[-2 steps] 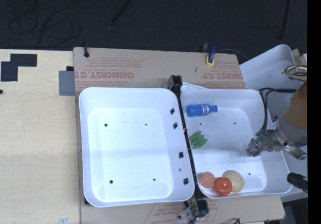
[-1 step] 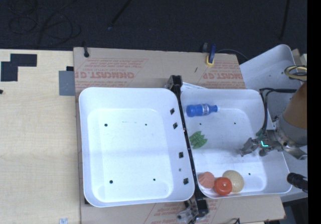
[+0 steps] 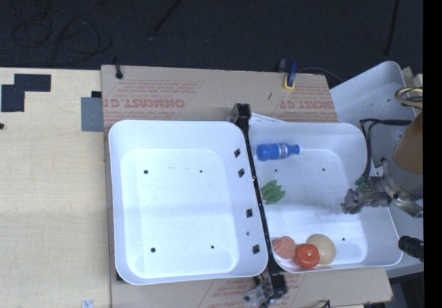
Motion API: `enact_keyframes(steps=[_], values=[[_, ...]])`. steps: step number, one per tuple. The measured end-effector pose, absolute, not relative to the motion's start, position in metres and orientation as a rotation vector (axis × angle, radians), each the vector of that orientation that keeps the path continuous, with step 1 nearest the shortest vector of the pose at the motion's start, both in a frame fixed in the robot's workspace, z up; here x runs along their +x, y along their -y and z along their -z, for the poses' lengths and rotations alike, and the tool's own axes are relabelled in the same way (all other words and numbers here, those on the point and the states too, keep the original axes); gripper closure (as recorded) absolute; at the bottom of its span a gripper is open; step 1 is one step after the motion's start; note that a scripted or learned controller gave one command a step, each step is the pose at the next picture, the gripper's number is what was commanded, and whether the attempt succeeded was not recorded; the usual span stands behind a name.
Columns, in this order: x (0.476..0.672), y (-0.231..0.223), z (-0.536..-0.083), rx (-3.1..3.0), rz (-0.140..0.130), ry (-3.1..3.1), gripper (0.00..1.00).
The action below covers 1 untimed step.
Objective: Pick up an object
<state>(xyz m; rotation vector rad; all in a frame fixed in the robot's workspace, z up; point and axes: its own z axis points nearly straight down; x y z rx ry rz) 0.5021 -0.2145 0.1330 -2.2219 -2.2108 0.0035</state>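
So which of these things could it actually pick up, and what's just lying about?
For the job: blue plastic bottle, green leafy piece, round red ball, pale round ball, pink round piece.
Lying about: brown cardboard sheet, yellow-and-blue clamp.

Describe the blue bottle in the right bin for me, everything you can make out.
The blue bottle is small, blue all over, looks like plastic, with a narrower neck or cap end pointing right. It lies on its side near the far wall of the right bin, roughly parallel to that wall. Nothing touches it: the green item lies nearer the camera, and the gripper is well off to its right.
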Motion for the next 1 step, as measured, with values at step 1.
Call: enact_keyframes(steps=[1], values=[[0.4756, 0.2145, -0.2572, -2.226, 0.005, 2.227, 1.0]])
